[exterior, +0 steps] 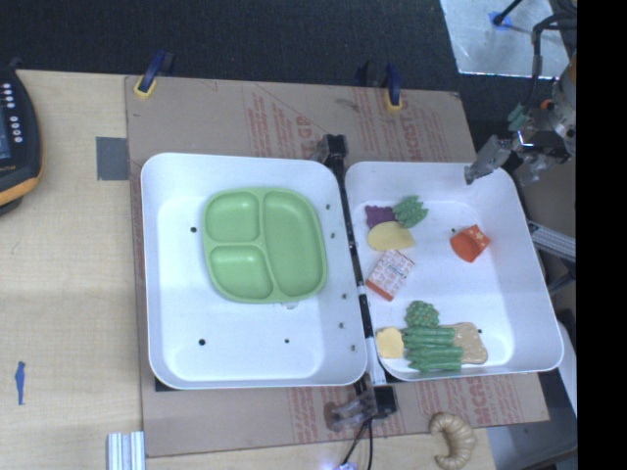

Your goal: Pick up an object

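The desk (69, 292) is pale wood with a brown cardboard sheet (245, 116) clamped over it, and on the sheet sit two shallow white bins side by side. The left bin (176, 351) holds a green divided plate (265, 245), which lies flat in the upper middle of that bin. The right bin (509, 292) carries the small things, and serves here as the landmark.

Along the near edge of the right bin lies a bunch of green beans (431, 349), with a tan bread slice (472, 343) touching its right end, a yellow piece (390, 342) at its left end and a small green broccoli (422, 313) just above it. Nearer the bin's middle left lies a red and white packet (389, 274), tilted. Above it sit a yellow lemon shape (390, 235), a purple piece (378, 214) and a green leafy piece (409, 211), all close together. A red block (469, 243) lies alone in the bin's right half, apart from the others.

The tool (487, 162) hangs over the bin's far right corner, at the rim, holding nothing; whether it is wide or narrow cannot be told. The red block is the nearest thing to it, lying below it toward the bin's middle, clearly apart from it.

Outside the bin, below its near edge, a tan curled piece (454, 437) rests on the cardboard sheet.
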Controlling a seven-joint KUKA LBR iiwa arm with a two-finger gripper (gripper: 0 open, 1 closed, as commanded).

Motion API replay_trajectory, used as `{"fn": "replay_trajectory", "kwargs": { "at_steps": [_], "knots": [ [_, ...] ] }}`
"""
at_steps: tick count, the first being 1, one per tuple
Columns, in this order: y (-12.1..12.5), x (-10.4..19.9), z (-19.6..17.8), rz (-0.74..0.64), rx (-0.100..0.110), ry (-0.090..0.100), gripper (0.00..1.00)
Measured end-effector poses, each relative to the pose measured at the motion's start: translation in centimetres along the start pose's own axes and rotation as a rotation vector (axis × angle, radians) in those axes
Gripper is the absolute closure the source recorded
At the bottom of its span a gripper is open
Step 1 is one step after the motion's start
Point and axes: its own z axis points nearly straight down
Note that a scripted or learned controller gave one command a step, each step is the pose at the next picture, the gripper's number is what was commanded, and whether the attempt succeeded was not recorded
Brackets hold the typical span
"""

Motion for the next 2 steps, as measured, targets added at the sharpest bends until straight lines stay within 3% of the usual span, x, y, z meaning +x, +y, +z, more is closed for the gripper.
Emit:
{"fn": "replay_trajectory", "kwargs": {
  "at_steps": [1,2],
  "knots": [
    [-3.5,8.3,9.0,-0.007,0.012,0.006,0.0],
    [-2.7,2.3,10.1,0.004,-0.002,-0.002,0.0]
  ]
}}
